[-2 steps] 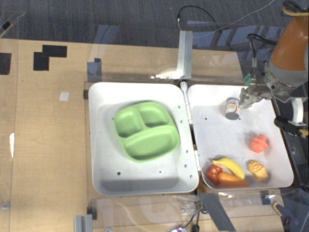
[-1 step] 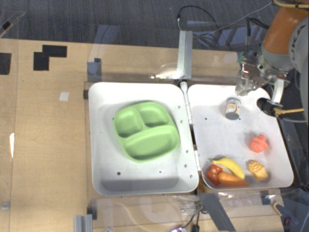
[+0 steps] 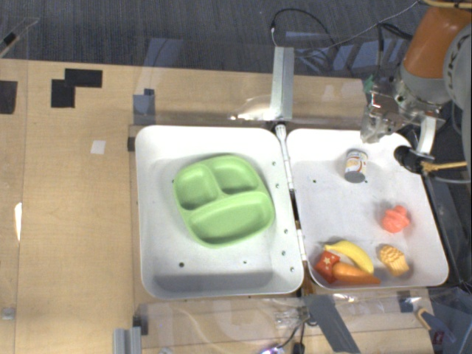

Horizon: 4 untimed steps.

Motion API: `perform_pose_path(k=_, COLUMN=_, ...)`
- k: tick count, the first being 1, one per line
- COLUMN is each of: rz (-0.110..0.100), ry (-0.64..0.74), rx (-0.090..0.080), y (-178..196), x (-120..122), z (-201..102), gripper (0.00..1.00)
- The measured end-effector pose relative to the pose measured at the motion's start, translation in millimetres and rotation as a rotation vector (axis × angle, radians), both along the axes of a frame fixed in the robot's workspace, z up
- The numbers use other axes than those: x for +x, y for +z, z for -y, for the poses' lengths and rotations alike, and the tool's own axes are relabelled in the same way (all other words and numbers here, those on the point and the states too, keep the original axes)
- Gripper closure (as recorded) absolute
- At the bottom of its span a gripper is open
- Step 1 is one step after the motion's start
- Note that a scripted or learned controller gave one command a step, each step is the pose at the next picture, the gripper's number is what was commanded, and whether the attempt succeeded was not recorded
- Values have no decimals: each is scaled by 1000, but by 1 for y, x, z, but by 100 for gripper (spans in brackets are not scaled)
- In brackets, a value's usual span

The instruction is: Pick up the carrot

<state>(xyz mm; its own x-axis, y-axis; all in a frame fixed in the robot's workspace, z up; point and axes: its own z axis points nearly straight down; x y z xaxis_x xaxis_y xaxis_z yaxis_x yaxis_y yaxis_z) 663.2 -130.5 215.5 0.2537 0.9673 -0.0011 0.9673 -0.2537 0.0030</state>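
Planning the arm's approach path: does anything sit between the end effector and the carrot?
Yes. The end effector is over the right bin's far edge; the carrot lies at its near edge. A small can stands near the end effector, and the banana lies against the carrot's far side, with a strawberry on its left.

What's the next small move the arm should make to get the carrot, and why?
Probably swing the end effector toward the near-left corner of the right bin and stop above the carrot. The end effector sits at the bin's far edge, beyond the small can, while the carrot lies wedged beside the banana at the front wall.
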Motion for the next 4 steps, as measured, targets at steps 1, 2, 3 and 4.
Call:
perform_pose_path(k=1, rz=1, ry=-171, rx=0, y=219, x=-21, z=57, gripper=100)
perform_pose_path(k=2, rz=2, ry=466, rx=-2, y=219, x=3, z=43, gripper=100)
perform_pose_path(k=3, rz=2, ry=383, rx=-2, y=219, x=8, z=74, gripper=100)
perform_pose_path(k=4, rz=-1, ry=399, rx=0, y=93, x=8, z=68, gripper=100)
